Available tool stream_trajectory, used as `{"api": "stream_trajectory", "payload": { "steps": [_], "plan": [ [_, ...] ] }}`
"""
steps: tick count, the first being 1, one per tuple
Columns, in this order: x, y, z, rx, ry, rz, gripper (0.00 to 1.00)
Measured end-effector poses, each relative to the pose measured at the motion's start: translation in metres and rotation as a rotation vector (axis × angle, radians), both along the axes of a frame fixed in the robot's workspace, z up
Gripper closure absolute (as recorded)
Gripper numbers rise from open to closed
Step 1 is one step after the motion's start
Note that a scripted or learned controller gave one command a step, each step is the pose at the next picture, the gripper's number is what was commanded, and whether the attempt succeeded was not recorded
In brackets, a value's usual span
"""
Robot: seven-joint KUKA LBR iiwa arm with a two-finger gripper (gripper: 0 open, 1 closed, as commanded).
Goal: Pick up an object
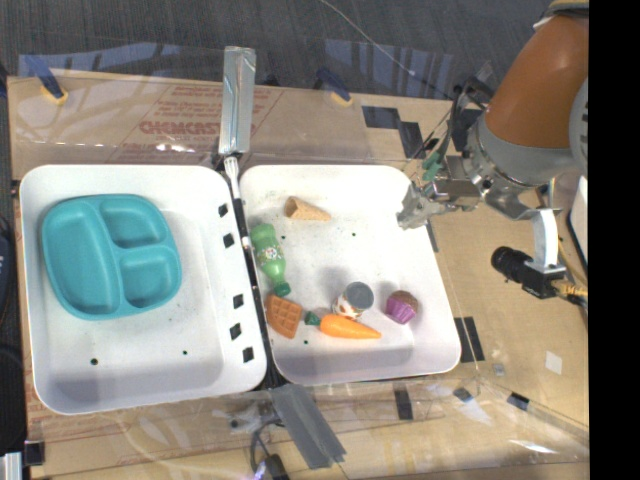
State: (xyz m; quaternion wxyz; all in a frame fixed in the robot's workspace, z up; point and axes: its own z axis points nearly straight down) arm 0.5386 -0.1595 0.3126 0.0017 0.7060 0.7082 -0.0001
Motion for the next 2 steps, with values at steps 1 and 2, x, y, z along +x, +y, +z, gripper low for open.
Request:
{"api": "stream_trajectory", "payload": {
  "steps": [1, 2],
  "plan": [
    [-0.008, -0.053, 0.061, 0.000, -0.001, 0.001, 1.00],
    [-0.022, 0.061, -0.073, 0.004, 0.012, 0.011, 1.00]
  ]
}}
